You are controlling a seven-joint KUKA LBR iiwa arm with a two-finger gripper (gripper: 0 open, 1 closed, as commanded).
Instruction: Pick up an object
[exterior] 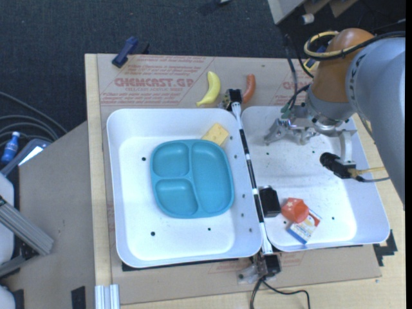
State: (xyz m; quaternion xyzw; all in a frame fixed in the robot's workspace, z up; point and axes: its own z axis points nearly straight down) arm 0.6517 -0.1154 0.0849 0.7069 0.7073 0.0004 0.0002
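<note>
Now I see the gripper (288,132) low in the right bin (360,227), its fingers (273,134) spread wide, holding nothing. Below the fingers, well apart, lies a red object (295,208) on a small packet (304,227), just beside a black box (268,201).

The blue tray (192,177) takes up the middle of the left bin (125,192), with a yellow block (215,134) at its far edge. In the right bin (360,227), the arm (360,69) crowds the far end; a red toy (295,209) and what looks like a small packet (302,227) sit near the front, leaving the middle floor open.
</note>
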